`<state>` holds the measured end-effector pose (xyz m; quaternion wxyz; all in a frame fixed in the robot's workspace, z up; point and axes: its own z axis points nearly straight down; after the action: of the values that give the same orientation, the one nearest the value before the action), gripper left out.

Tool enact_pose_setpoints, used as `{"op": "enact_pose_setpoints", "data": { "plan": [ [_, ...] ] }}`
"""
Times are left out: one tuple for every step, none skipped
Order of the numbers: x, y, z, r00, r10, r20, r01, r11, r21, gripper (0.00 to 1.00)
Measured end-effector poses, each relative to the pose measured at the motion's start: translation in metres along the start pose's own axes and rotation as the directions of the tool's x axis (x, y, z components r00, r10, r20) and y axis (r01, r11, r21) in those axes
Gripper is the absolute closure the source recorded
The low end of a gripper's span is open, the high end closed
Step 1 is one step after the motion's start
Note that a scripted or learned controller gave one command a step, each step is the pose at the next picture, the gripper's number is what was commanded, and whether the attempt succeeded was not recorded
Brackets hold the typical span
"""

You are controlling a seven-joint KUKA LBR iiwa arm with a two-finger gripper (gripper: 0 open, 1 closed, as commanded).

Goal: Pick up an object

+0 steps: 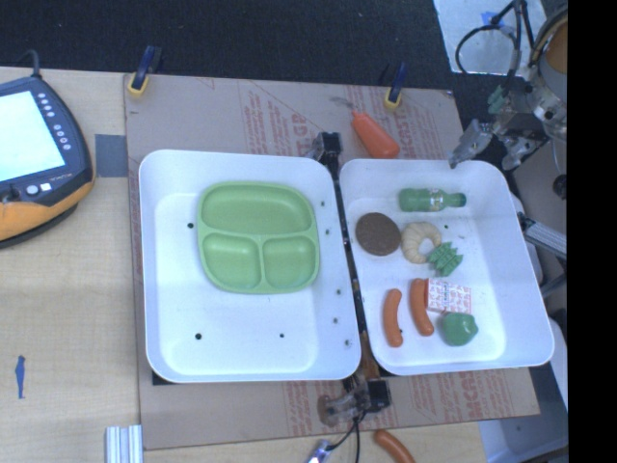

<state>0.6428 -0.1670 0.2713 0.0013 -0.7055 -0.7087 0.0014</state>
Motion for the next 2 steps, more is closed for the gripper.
{"op": "enact_pose_setpoints", "data": {
  "plan": [
    [0.074, 0.005, 0.116, 1.0, -0.001, 0.0, 0.001, 1.0, 0.002, 0.0],
    [0.05, -0.044, 0.178, 1.0, 0.0, 0.001, 0.0, 1.0, -0.001, 0.0]
  ]
}}
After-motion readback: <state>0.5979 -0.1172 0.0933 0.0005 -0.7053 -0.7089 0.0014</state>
